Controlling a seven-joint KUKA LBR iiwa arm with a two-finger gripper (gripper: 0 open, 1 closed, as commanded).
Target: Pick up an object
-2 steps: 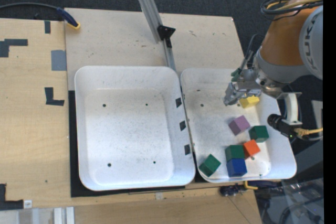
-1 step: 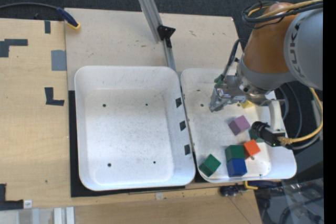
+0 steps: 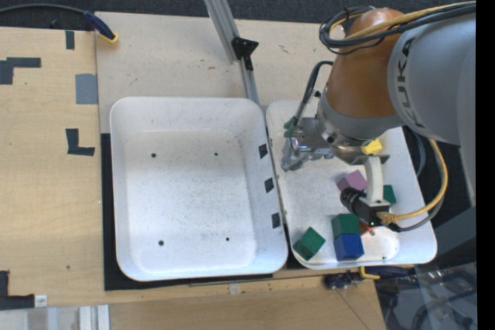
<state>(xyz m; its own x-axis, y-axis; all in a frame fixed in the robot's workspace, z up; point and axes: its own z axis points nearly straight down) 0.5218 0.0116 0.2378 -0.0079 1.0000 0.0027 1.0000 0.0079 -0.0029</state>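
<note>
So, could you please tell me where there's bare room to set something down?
The left bin has a bare floor from wall to wall. In the right bin, the blocks crowd the near end and the gripper hangs at the far left; a bare strip lies between them.

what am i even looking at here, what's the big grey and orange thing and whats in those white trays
One camera looks down at a slant on a wooden bench. The grey and orange thing is a robot arm reaching in from the right. Its gripper, a two-finger claw, hangs over the right bin, near that bin's left wall. The left bin sits beside it. In the right bin lie small blocks: a green one, a blue one, another green one, a purple one and a yellow one. I cannot tell that the gripper holds anything.
</note>
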